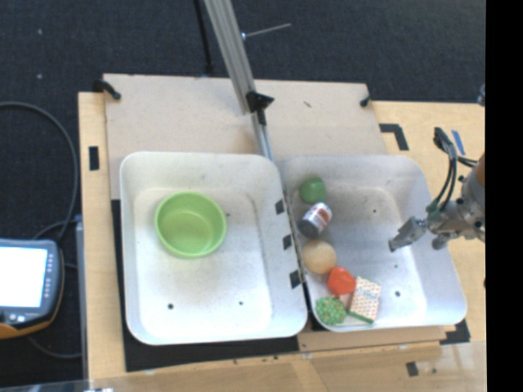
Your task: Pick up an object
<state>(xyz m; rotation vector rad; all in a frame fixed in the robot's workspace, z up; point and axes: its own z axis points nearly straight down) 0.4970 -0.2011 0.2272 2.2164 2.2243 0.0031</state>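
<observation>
Fingers [418,233] above smooth white bin [384,178]

Robotics lab: white bins [204,170], bench [237,117].

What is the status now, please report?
Gripper over right bin, holding nothing. Objects clustered along bin's left side: green ball, can. Nothing in the way.

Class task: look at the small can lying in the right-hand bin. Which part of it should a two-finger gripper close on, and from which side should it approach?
Probably across the middle of the small can, coming straight down from above. It lies on its side against the left wall of the right bin, so the curved body faces up. The green ball and the tan ball crowd its ends, so the jaws should straddle its width, not its length.
</observation>
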